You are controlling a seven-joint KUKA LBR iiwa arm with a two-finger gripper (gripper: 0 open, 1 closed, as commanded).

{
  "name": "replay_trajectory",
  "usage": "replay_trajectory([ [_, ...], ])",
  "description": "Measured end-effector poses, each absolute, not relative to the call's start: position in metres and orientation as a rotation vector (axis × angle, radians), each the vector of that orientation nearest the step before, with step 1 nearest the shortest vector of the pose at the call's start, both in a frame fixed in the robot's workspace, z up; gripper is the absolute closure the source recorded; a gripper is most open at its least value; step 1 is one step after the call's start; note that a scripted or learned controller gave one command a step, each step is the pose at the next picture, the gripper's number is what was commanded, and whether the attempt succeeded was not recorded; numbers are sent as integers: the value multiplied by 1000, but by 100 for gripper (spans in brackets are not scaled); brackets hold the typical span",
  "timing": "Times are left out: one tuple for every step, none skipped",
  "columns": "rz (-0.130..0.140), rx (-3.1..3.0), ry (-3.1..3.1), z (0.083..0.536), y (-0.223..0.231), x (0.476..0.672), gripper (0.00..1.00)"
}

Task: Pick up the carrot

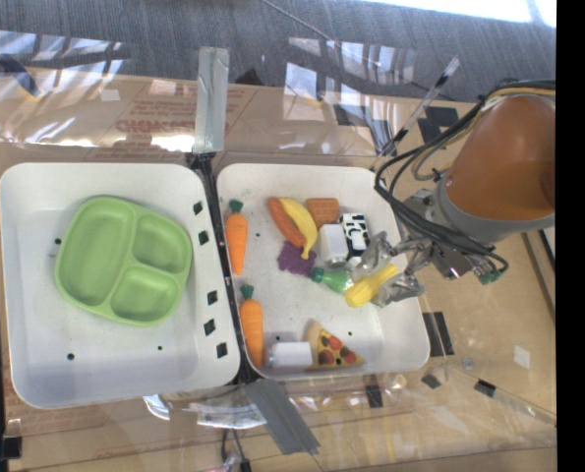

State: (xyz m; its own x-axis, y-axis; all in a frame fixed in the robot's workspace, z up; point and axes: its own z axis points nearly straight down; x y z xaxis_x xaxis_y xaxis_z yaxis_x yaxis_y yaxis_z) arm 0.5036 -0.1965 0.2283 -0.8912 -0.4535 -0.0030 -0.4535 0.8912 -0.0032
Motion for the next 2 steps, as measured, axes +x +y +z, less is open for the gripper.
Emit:
replay_trajectory([
  [2, -634, 3078, 198, -209, 505, 100],
  [-9, -1023, 2962, 298, -210, 498, 100],
])
